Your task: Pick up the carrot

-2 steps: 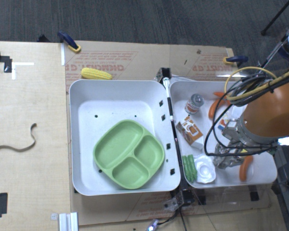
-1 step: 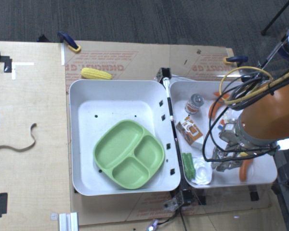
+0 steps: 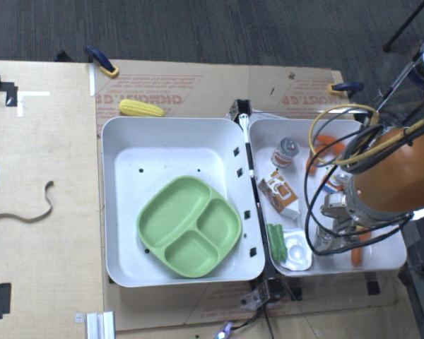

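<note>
1. The carrot (image 3: 356, 256) shows as a small orange sliver in the right bin (image 3: 392, 260), close to that bin's near rim and toward its right end, partly hidden under the arm's wrist.
2. The gripper (image 3: 336, 224) hangs low in the right bin, just left of and above the carrot; cables and the wrist cover its tip, so I cannot tell whether it is released or clenched, or whether it touches the carrot.
3. The arm (image 3: 396, 171), with its orange band, covers the right half of the right bin, and loops of black and yellow cable (image 3: 318, 189) hang round it.
4. More orange (image 3: 325, 147) shows at the far side of the right bin, partly behind the cables; what it is cannot be made out.
5. In the left part of the right bin lie a small grey-capped jar (image 3: 285, 152) near the far rim, a brown and white carton (image 3: 278, 193) toward the middle, a green stick-shaped thing (image 3: 275, 241) along the left wall, and a clear round cup (image 3: 295, 251) at the near left corner.
6. The left bin (image 3: 127, 161) holds a green divided plate (image 3: 190, 225), lying flat toward its near right part.
7. On the counter (image 3: 42, 147), a yellow corn cob (image 3: 141, 107) lies just beyond the left bin's far left corner.
8. A thin brown curved strip (image 3: 28, 210) lies on the counter well left of both bins.
</note>
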Robot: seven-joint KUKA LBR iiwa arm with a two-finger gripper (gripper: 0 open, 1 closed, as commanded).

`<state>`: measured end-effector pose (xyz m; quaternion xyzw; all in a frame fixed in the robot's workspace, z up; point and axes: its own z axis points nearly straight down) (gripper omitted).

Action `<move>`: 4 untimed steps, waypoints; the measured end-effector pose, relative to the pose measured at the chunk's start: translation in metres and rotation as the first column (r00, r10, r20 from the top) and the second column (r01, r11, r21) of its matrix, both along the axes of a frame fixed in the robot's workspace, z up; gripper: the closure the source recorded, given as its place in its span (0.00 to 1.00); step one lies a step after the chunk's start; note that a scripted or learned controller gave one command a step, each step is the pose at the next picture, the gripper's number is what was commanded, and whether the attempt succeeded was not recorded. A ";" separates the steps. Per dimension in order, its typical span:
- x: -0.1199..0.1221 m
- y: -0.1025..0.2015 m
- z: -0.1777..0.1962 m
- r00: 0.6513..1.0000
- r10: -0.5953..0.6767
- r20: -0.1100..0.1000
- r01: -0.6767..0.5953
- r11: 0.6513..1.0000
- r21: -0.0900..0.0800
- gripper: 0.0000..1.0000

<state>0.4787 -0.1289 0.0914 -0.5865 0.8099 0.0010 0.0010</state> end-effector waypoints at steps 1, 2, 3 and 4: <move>0.002 0.002 0.009 1.000 -0.003 0.002 0.003 1.000 0.003 1.00; 0.000 -0.010 0.000 0.969 0.245 0.002 -0.245 0.969 0.000 1.00; -0.001 0.009 0.000 0.807 0.590 0.002 -0.590 0.807 0.001 1.00; -0.001 0.009 0.000 0.786 0.618 0.003 -0.618 0.786 0.002 1.00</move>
